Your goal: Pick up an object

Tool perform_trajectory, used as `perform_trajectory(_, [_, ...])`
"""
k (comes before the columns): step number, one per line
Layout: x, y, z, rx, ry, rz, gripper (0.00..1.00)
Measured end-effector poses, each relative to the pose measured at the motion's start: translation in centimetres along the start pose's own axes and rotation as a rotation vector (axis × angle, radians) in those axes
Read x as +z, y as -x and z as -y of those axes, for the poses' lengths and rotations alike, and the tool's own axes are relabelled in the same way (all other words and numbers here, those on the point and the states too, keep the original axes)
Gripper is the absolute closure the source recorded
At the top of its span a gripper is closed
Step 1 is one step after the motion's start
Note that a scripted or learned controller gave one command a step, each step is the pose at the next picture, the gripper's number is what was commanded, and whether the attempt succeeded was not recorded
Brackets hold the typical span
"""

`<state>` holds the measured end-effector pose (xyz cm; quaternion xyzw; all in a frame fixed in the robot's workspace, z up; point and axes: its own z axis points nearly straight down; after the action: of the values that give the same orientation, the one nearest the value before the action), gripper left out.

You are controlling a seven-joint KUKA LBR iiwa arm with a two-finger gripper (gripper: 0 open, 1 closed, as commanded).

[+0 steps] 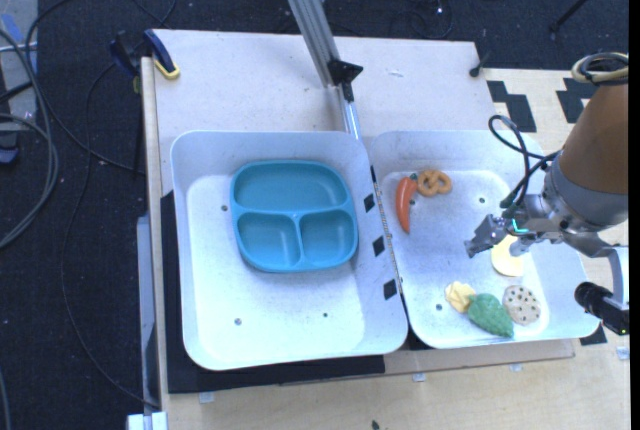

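— What can't you make out here?
— The arm (pixel 600 158) runs off the right edge, and its wrist covers part of the pale yellow disc (pixel 508 262).
— And the gripper (pixel 492 236)?
— Too small and dark; you can't tell how its fingers stand.

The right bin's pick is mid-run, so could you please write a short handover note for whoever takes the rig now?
Hand: low over the right bin, beside a pale yellow round piece; whether it grips anything cannot be told.
Right bin contents: orange carrot and pretzel at the far side; small yellow piece, green leafy piece and cookie at the near side.
Left bin: blue divided tray.
Done: nothing visibly lifted.
Left: grasp one object and raise it.
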<state>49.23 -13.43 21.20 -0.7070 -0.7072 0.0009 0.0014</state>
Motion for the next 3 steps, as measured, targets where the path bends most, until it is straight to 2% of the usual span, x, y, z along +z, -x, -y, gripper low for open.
perform_trajectory(1, [-0.1,0.0,-0.1,0.000,0.002,0.000,0.00])
perform_trajectory(3, [9.7,-0.3,1.5,0.003,-0.003,-0.001,0.00])
